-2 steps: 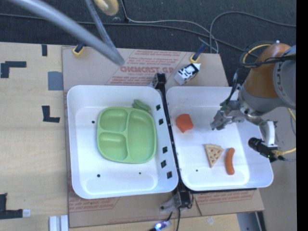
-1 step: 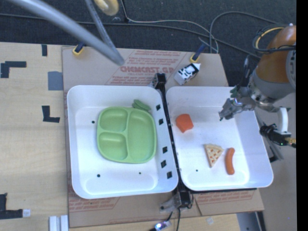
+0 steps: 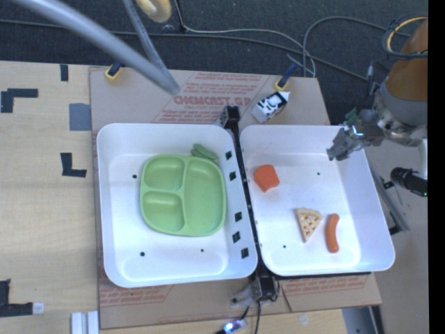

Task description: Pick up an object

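Note:
In the right bin point(image 3: 361, 186) lie an orange-red block point(image 3: 265, 177) near the divider, a pizza slice point(image 3: 308, 223) toward the front, and a small sausage point(image 3: 332, 232) just right of the slice. My gripper point(image 3: 341, 147) hangs over the bin's back right rim, well to the right of the block and behind the slice and sausage. Nothing shows between its fingers.
The left bin point(image 3: 115, 186) holds a green divided plate point(image 3: 183, 193) with a small green piece point(image 3: 204, 152) at its back edge. A black clip strip point(image 3: 240, 193) runs between the bins. A small black and white item point(image 3: 270, 104) sits behind the right bin.

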Robot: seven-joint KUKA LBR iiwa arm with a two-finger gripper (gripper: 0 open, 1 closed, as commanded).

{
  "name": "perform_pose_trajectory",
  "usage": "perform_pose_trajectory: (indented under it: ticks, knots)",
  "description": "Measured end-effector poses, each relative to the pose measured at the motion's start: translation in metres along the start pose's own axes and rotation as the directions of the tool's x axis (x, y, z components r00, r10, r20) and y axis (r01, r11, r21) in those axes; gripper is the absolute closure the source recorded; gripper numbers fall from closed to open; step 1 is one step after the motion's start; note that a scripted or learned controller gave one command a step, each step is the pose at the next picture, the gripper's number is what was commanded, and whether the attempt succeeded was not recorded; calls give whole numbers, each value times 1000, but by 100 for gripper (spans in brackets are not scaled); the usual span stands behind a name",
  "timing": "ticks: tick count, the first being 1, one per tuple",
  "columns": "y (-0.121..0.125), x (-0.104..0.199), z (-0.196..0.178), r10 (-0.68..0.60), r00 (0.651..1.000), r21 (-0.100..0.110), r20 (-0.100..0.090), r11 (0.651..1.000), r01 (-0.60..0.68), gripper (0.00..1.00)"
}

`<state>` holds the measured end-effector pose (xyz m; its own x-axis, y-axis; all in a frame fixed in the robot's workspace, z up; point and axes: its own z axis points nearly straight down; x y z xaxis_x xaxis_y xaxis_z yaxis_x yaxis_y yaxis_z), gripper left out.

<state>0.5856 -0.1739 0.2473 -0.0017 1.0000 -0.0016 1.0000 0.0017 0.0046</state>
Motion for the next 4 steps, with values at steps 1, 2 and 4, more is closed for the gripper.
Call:
perform_pose_trajectory:
  ticks: [1, 2, 4]
  knots:
    - [8, 52, 14, -3, 1000, 6, -2, 1000, 3, 100]
    - [10, 115, 13, -6, 1000, 6, -3, 1000, 6, 100]
    - [22, 234, 14, -6, 1000, 6, -3, 1000, 6, 100]
